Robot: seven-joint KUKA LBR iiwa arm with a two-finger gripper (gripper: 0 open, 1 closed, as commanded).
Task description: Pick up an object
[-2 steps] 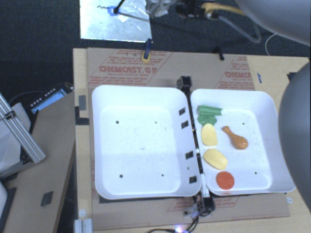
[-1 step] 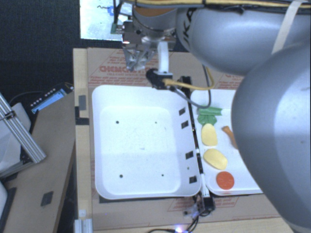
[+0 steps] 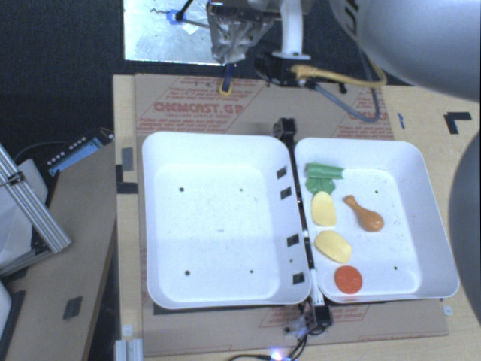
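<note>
The jaws [image 3: 234, 47] are hanging above the table's far edge, their opening state indeterminable, while the green item [image 3: 323, 171], two yellow pieces [image 3: 324, 208], drumstick [image 3: 364, 213] and red disc [image 3: 348, 279] are lying in the right bin [image 3: 428, 201].

gripper [image 3: 229, 47] blurred (fingers unreadable), arm [image 3: 421, 28] cropped at top edge

The gripper [image 3: 234, 40] is hanging above the board beyond both bins, while the right bin [image 3: 421, 201] is holding a green piece [image 3: 323, 171], two yellow pieces [image 3: 324, 209], a drumstick [image 3: 364, 213] and a red disc [image 3: 348, 279].
</note>
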